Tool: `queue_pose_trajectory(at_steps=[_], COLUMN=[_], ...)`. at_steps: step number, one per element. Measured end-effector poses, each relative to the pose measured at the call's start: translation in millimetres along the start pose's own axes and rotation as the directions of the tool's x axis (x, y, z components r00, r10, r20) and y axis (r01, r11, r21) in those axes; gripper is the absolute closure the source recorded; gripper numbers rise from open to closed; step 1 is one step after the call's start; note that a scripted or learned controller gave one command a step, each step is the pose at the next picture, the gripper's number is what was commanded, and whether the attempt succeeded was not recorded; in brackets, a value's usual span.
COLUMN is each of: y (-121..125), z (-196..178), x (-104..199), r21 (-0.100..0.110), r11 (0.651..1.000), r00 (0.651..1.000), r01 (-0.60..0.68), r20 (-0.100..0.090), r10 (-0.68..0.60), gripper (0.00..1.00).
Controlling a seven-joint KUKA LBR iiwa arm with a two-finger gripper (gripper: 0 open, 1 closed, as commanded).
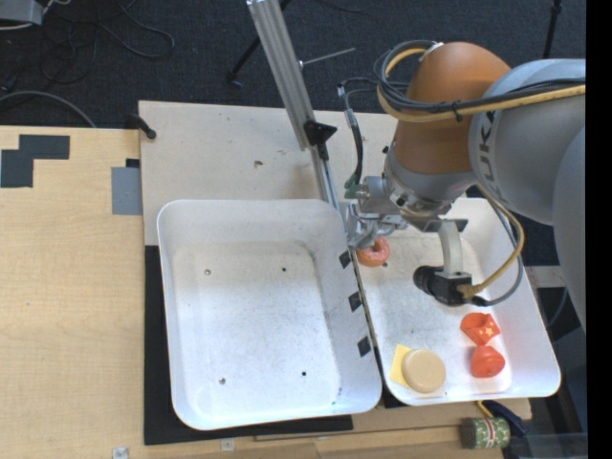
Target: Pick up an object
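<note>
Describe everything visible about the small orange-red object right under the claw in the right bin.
The small orange-red object is a rounded, glossy lump, plastic-looking, with a paler pinkish patch on its surface. It sits at the upper left of the right bin, close to the divider where the two bins meet. The claw is directly above it and hides its top edge, so its full shape is unclear. Whether the claw touches it, or whether it rests on the bin floor, cannot be told.

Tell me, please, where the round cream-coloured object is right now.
The round cream object lies in the right bin, near its front edge, on a yellow piece, left of two red objects.
</note>
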State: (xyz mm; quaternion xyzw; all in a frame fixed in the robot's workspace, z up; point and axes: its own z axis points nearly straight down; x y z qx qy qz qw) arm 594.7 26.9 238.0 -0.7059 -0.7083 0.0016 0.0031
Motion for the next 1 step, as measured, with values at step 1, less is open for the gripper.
queue_pose_trajectory(at_steps=[1], y=[-10.9], z=[11.3], x=[57.0], r21=[0.000], r11=[1.000], r00=[1.000], r01=[0.001], r20=[0.000], r10=[-0.001], gripper=[1.00])
